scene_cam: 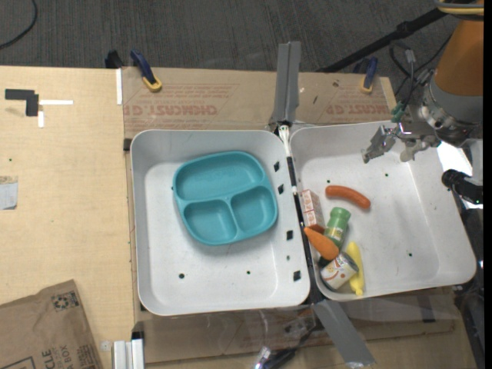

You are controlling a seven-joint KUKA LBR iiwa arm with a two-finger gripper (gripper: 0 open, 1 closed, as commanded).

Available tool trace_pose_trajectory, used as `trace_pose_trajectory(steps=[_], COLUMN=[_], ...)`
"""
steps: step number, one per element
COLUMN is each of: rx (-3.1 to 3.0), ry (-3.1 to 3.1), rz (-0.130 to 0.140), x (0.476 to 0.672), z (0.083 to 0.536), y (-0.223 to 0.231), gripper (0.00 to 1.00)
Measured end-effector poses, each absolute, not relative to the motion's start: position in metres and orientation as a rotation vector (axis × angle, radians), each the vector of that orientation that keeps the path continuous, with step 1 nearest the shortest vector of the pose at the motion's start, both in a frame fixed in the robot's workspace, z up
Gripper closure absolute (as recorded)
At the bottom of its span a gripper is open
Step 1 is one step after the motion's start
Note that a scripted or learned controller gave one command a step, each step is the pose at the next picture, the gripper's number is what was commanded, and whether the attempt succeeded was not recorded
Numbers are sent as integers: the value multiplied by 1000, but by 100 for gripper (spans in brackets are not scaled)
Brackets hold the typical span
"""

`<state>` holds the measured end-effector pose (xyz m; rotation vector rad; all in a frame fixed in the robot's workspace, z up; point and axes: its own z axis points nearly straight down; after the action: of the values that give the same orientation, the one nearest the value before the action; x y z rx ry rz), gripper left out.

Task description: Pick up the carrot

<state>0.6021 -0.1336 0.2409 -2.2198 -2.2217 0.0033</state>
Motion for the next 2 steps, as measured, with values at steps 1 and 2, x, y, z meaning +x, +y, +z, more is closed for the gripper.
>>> trace_pose_trajectory(steps=[1, 2], rx=[-2121, -2308], ry=[-2321, -2133], rz=[3, 3], x=[634, 635], z=[254, 306], y=[-156, -173], gripper=[0, 0])
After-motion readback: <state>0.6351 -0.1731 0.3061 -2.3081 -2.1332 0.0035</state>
